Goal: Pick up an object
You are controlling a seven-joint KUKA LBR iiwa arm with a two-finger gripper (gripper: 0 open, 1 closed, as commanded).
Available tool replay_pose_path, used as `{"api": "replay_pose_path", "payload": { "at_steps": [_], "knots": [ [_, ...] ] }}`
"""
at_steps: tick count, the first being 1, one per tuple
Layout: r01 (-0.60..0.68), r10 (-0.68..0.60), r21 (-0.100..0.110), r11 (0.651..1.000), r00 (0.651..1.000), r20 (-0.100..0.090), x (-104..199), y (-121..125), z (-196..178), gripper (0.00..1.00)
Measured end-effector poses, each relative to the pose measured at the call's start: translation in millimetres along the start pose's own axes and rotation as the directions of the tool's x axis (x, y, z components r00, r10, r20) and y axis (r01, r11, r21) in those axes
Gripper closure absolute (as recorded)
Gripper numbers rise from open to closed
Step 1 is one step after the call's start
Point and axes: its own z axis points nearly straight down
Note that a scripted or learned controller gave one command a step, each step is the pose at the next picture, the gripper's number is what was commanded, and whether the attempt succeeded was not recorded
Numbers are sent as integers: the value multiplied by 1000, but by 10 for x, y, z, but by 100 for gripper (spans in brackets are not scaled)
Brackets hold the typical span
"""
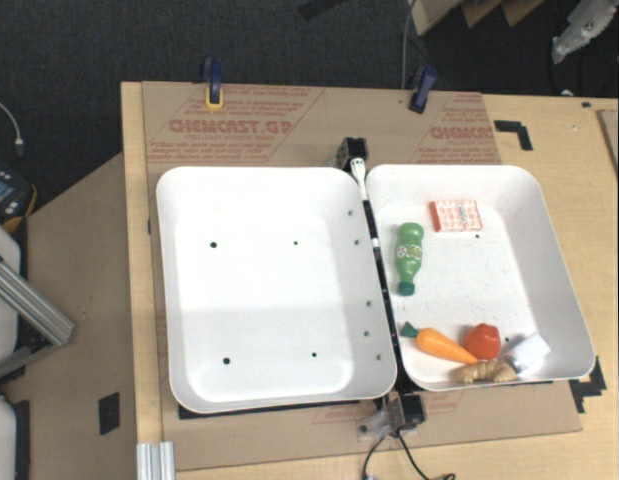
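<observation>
The right bin holds all the objects. A green bottle lies near its left wall. A small red and white carton rests toward the back. Along the front edge sit an orange carrot, a red tomato-like piece, a tan ginger-shaped piece and a small white item.
The left bin sits beside the right one, with a black divider strip between them. Both rest on a brown cardboard sheet held by clamps at the back. Metal framing stands at the left.
</observation>
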Motion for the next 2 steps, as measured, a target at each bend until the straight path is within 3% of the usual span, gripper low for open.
{"api": "replay_pose_path", "payload": {
  "at_steps": [1, 2],
  "knots": [
    [-1, 1, 3, 1000, 1000, -1, 488, 310, -307, 0],
    [-5, 5, 2, 1000, 1000, 2, 462, 301, -404, 100]
  ]
}}
